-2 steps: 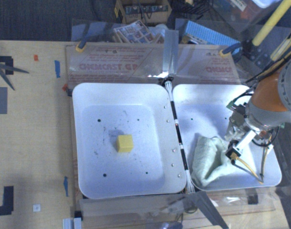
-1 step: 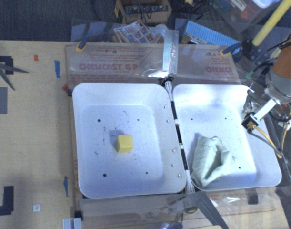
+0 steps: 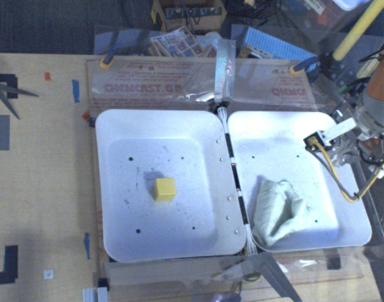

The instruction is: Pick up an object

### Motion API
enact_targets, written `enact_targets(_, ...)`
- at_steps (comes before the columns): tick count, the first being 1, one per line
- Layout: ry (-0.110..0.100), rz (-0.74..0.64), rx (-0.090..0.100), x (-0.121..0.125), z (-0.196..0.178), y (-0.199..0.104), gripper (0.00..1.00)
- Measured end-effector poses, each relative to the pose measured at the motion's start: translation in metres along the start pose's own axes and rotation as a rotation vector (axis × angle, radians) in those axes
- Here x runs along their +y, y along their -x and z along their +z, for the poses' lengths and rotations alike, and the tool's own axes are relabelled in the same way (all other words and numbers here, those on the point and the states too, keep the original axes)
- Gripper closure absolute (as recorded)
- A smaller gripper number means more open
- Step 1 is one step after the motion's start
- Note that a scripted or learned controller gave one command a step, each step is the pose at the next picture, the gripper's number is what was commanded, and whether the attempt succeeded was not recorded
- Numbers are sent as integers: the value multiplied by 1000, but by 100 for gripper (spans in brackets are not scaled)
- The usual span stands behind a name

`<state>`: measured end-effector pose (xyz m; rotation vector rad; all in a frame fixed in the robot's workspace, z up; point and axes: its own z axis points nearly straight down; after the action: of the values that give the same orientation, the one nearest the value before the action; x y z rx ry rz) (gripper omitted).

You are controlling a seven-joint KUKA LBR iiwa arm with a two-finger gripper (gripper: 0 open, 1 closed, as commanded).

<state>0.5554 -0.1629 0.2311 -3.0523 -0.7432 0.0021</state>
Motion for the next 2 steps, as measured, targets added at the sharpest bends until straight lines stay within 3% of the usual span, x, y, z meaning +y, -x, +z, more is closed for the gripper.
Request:
enact_targets(1,-4,274,-2,-34,-5,14,100)
enact_targets(2,2,102,8,-35,143,61,100)
